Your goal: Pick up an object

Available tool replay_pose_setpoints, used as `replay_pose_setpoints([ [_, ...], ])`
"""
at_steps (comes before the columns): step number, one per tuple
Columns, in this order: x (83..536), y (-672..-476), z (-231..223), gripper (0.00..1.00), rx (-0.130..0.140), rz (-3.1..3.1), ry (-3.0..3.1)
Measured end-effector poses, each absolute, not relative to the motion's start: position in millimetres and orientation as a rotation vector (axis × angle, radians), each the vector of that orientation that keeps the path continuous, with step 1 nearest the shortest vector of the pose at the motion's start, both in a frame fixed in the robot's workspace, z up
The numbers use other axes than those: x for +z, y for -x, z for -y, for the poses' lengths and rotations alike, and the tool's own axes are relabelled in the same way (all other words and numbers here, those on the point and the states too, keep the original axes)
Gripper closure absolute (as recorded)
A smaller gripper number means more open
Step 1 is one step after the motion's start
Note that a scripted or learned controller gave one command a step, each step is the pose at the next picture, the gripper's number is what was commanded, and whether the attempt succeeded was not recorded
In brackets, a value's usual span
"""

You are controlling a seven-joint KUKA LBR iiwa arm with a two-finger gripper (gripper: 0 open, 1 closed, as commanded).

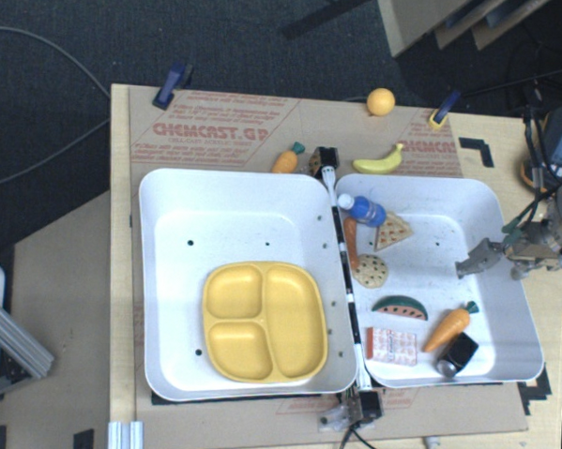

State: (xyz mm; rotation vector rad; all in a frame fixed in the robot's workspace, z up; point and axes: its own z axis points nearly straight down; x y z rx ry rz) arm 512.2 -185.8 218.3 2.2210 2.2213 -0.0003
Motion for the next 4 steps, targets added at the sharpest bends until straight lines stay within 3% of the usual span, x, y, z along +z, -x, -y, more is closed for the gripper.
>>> replay_pose_setpoints([
  [1, 164.4, -489.3, 201.5, 0.00, -0.002, -2.221, -2.224],
  [2, 91.1, -478.5, 171.4, 0.00, -0.001, -2.222, -2.223],
  [3, 84.3, -478.9, 184.4, 0.00, 0.000, -2.220, -2.222],
  [4, 84.2, -478.8, 140.0, 0.00, 0.000, -2.225, -2.222],
])
